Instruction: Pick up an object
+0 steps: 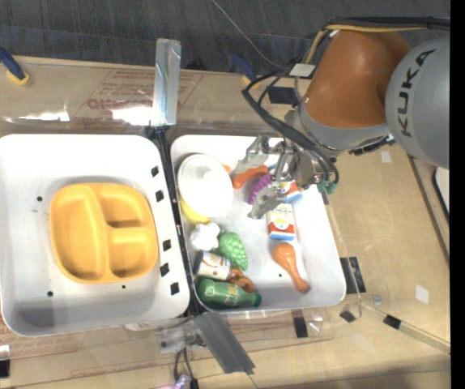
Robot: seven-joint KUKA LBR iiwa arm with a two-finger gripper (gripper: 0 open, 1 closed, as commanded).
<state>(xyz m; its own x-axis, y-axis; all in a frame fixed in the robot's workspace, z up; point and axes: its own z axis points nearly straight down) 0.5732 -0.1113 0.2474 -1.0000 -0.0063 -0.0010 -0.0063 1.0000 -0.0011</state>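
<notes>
Purple grape toy [258, 188] just beside lowered end effector [275, 186] in right bin [323, 250], apparently touching one fingertip; open or closed, impossible to tell.

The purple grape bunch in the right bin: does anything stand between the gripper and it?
Nothing visible does. The gripper hangs right over the purple grape bunch, at its right side. The carrot and a small carton crowd close beside it.

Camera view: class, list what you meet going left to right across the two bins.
Yellow divided tray → white bowl → green toy → purple toy → white carton → orange drumstick
</notes>
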